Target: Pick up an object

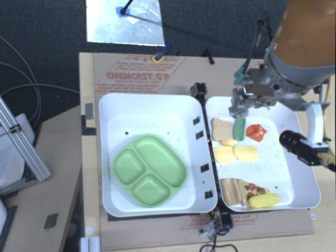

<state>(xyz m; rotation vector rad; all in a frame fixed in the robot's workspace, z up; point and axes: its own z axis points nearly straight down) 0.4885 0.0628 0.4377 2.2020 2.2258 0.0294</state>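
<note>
The right bin (pixel 308 185) holds several toy foods. A tan bread slice (pixel 220 127), a green stick-shaped piece (pixel 239 130) and a red piece (pixel 256 132) lie near its far left. Two pale yellow rounds (pixel 236 153) sit just in front of them. A hot dog bun (pixel 230 190), a pizza slice (pixel 253 187) and a yellow corn cob (pixel 264 199) lie along the near edge. My gripper (pixel 237 111) hangs over the far left of this bin, directly above the upper end of the green piece. Whether it touches that piece is unclear.
The left bin (pixel 123 109) holds a light green divided plate (pixel 149 168). A black-clipped divider (pixel 206 140) separates the bins. The arm's grey body and orange band fill the upper right. The right half of the right bin floor is bare.
</note>
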